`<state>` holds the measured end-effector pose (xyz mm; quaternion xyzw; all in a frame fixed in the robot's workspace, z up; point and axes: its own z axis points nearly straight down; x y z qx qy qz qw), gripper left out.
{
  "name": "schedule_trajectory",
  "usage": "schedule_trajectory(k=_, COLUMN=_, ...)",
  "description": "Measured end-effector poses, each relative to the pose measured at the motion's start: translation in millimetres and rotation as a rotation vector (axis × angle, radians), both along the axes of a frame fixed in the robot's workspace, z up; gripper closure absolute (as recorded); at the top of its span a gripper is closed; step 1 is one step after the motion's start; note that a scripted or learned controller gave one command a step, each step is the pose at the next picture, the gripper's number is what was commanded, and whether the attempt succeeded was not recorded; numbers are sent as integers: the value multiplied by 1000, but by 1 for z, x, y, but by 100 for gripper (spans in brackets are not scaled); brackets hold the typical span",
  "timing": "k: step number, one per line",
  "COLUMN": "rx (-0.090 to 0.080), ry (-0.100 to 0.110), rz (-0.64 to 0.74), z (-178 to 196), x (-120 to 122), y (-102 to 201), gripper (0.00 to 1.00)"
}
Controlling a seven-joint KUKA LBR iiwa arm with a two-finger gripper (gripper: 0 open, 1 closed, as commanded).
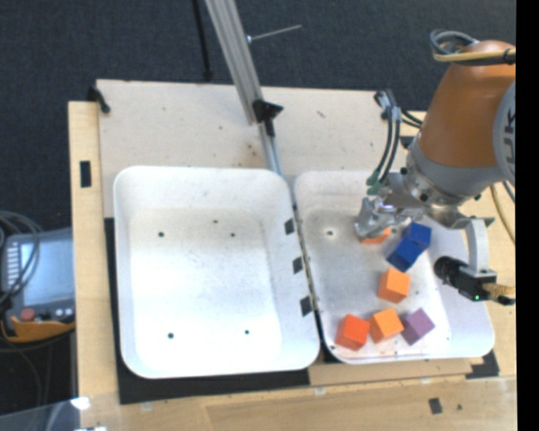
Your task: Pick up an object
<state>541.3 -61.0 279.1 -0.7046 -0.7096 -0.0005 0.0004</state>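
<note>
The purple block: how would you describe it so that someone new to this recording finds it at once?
Start at the right-hand white bin, the one the arm reaches into. Along its near edge three blocks sit in a row; the purple block is the rightmost, beside an orange block. It is the one purple piece: its neighbours are orange, and a blue block lies further back near the tool.

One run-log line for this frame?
gripper: low in right bin, over small orange piece | grasp: unclear | beside: blue block | loose: three orange blocks, purple block
</note>
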Motion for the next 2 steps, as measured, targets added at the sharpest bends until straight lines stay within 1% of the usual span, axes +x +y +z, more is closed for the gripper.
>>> schedule_trajectory(k=2, rx=0, ry=1, rz=0, z=-11, x=-32, y=105, gripper=100)
